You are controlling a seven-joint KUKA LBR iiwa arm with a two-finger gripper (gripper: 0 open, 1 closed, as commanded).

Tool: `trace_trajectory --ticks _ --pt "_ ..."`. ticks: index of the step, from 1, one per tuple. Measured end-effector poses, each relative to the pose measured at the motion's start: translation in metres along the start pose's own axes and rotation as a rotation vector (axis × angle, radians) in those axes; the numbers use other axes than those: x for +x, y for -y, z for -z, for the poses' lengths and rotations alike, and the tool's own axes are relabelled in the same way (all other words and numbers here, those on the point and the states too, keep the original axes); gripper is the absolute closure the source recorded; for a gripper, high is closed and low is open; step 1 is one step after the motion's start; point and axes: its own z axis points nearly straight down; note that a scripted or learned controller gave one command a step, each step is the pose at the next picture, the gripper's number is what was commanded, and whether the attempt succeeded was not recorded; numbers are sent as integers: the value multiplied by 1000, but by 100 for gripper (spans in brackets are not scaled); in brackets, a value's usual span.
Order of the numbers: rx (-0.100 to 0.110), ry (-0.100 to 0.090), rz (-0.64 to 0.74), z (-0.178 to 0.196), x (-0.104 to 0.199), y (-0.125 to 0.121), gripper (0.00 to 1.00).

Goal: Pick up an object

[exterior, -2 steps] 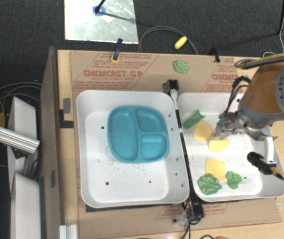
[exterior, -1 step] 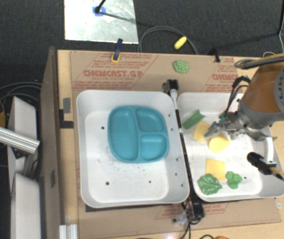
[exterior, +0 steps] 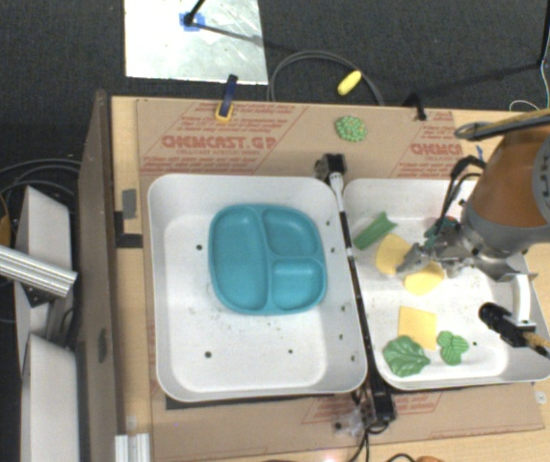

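Reaching in from frame right, jaws (exterior: 427,258) sit low among yellow pieces (exterior: 393,254) at centre of the right bin (exterior: 506,369), likely positioning for a grasp; released or clenched, cannot tell.

Even, fairly bright light falls from above me. Both white bins (exterior: 188,287) look nearly washed out, with soft, faint shadows along their walls. The foil sheet (exterior: 195,27) at the top glares. Everything is slightly soft and grainy, and the dark floor (exterior: 34,56) shows little detail.
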Motion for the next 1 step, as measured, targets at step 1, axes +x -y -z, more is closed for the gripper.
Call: trace_trajectory --ticks 1 --pt "-15 5 9 -18 40 -27 0"
